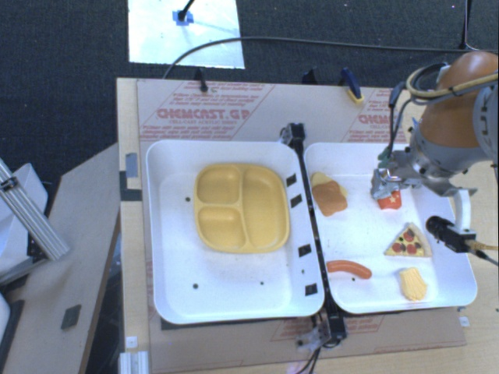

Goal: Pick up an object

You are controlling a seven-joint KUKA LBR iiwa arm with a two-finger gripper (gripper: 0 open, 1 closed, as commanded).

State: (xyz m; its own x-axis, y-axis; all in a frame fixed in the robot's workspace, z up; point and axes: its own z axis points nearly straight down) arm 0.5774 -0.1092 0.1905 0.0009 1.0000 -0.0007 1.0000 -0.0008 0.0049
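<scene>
**Hand low over the small red piece in the right bin**

The hand (385,184) sits low in the far part of the right bin (468,291), directly above a small red object (391,200) that pokes out just beneath it. Whether the hand is released or clenched cannot be told from this slanted view, and nothing shows that the red piece is gripped. My reading is that the pick is at the grasp stage: the arm is down at its target, and the next move calls for a firm close on the red piece and a straight lift clear of the bin floor.

The right bin also holds a tan-and-brown bread-like toy (329,195) by its left wall, a pizza slice (408,242) nearer and to the right, a sausage (348,269) near the middle front, and a yellow corn-like piece (413,284) at the near right.

The left bin (168,209) holds a yellow divided plate (238,207), lying flat near its centre, its compartments bare.

Both bins rest on the bench (234,107).
</scene>
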